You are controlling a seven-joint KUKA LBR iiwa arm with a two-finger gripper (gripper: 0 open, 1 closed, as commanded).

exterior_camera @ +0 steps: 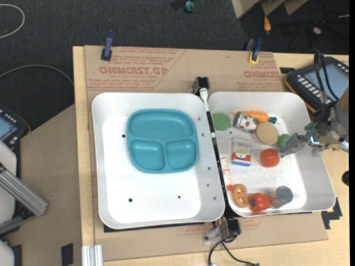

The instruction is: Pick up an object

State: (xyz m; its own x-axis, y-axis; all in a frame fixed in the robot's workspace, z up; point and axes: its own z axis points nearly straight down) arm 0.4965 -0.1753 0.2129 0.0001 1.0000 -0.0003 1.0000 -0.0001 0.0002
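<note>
Tool (pixel 288 144) of mine reaches in from the right, low over the right bin (pixel 319 190), its dark tip just beside a red tomato (pixel 270 157); whether it is gripping anything I cannot tell, as the tip is too small and dark to read. Just above the tomato lies a round tan bun (pixel 267 133), and past that an orange carrot (pixel 255 116) touching a small can (pixel 244 121). Left of those sits a green round piece (pixel 222 121) near the bin's left wall. A small white carton with red and blue print (pixel 241 151) lies in the middle of the bin. Along the near edge I see a pretzel (pixel 239 194), a red pepper (pixel 259 201) and a grey round lid (pixel 284 193), close together. The left bin (pixel 111 165) holds a teal divided plate (pixel 162 139), well apart from my tool. Both bins rest side by side on a cardboard sheet (pixel 138 65) over the bench (pixel 344 220).
</note>
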